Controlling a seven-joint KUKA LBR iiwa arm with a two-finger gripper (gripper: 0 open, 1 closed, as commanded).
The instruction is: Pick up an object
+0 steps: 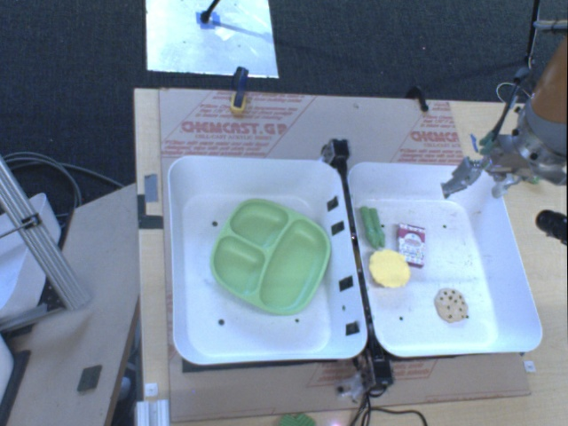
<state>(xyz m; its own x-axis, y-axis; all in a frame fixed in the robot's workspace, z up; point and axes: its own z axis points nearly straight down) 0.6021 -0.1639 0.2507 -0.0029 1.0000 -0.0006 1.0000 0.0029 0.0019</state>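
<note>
The right bin [506, 264] holds a green pickle-shaped piece [371, 225], a small red and white box [411, 243], a yellow round piece [389, 269] and a brown cookie [451, 305]. My gripper [477, 181] hangs over the bin's far right corner, up and to the right of the box. Its two fingers are spread apart, open, with nothing between them. All the objects lie loose on the bin floor, apart from the gripper.
The left bin [195, 185] carries a green divided plate [270, 256]. A black hinge strip [348, 256] runs between the two bins. A yellow and blue clamp [239, 91] stands behind the bins on the bench board.
</note>
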